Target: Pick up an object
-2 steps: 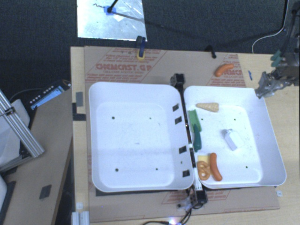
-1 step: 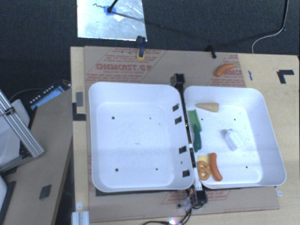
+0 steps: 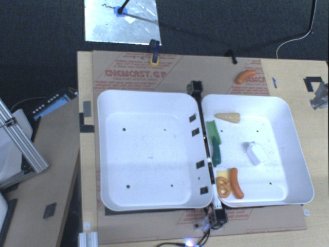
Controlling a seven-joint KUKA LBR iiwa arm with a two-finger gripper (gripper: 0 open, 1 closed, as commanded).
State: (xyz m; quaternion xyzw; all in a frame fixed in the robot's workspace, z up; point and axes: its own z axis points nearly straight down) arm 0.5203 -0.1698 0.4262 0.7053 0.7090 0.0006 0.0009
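The right bin (image 3: 293, 138) holds several small items. A tan wedge (image 3: 227, 117) lies near its back wall. Along the left wall lie a light green strip (image 3: 212, 130) and a dark green piece (image 3: 216, 153). A small white-grey block (image 3: 253, 153) sits in the middle. An orange sausage shape (image 3: 236, 183) lies toward the front, beside a yellow piece with an orange ring (image 3: 222, 184).
The left bin (image 3: 108, 138) sits beside the right one, joined by a black-clipped divider (image 3: 205, 148). An orange sausage-like item (image 3: 245, 76) lies on the cardboard behind the right bin. A small grey part (image 3: 320, 96) sits at the right edge. A clamp (image 3: 154, 53) stands at the back.
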